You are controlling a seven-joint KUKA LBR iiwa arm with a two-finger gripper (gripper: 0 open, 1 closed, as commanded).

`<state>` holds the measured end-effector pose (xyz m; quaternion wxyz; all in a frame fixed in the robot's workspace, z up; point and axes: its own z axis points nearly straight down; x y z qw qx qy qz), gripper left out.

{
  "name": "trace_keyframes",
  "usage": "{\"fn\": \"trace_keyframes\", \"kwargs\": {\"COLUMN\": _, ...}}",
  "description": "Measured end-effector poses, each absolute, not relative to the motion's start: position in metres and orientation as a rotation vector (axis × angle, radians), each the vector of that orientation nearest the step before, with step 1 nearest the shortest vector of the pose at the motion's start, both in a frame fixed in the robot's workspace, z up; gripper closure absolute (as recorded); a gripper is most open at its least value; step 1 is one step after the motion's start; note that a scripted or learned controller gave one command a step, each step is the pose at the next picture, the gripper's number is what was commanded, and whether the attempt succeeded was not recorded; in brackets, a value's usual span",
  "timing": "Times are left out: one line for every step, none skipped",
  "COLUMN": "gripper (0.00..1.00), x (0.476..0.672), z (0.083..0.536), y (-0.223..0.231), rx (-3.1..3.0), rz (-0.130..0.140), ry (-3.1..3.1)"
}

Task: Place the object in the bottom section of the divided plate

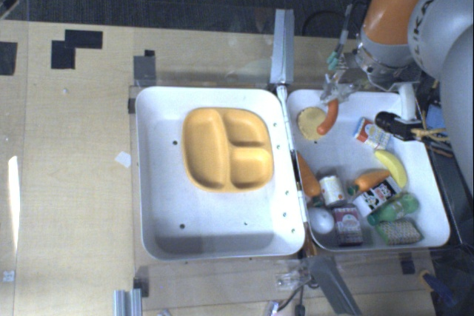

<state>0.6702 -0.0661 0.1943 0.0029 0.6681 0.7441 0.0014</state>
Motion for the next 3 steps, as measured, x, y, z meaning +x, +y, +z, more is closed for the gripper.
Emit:
{"fn": "trace_keyframes", "kwargs": {"gripper": 1.00, "x": 0.670, "z": 0.232, "y": -0.001, "rx": 2.075, "rz": 0.008, "ry": 2.353}}
{"fn": "trace_keyframes", "kwargs": {"gripper": 1.00, "x": 0.670, "z": 0.237, "y": 0.094, "rx": 2.125, "rz": 0.010, "ry": 2.309}}
{"fn": "trace_keyframes", "kwargs": {"gripper": 1.00, "x": 0.667, "z": 0.220, "y": 0.173, "rx": 2.150, "rz": 0.008, "ry": 2.288}}
